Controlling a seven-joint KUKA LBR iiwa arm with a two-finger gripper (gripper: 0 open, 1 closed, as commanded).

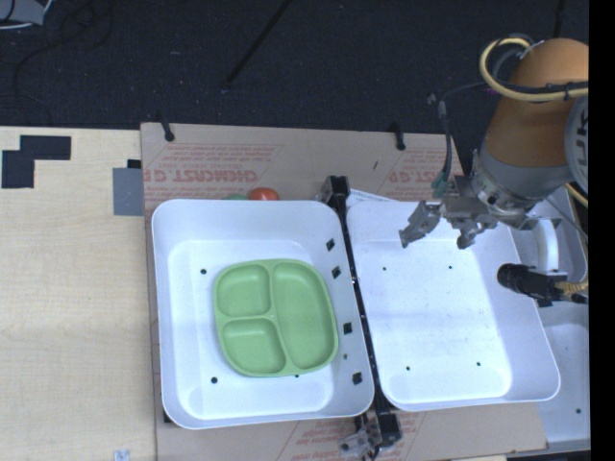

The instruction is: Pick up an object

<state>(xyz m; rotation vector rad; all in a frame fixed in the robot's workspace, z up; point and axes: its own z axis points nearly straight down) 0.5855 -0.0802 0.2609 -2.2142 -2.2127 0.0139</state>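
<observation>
The arm (524, 166) reaches in from the right, grey with its orange band (548, 75) above the wrist, and it hangs over the far part of the right bin (452, 334). Its end effector (438, 238) points down and towards the middle of the surface (58, 305). The two fingers (415, 230) are spread apart, with the white floor of that bin showing between them, so they pinch nothing. The thing to be picked, a green plate (276, 317), is in the other bin, the left bin (183, 248). It lies flat about the middle of that bin's floor, clear of all four walls. It is a rounded, divided plate with three compartments, two smaller ones on its left side and one long one on its right. The end effector is well apart from it, on the other side of the black strip (343, 257) that runs between the two bins where their rims meet. Both bins rest on a brown cardboard sheet (221, 166) with red lettering, which lies on the pale wooden surface. Just behind the far rim of the left bin a small red round thing (262, 195) sits on the cardboard, partly hidden by the rim; what it is I cannot tell.
</observation>
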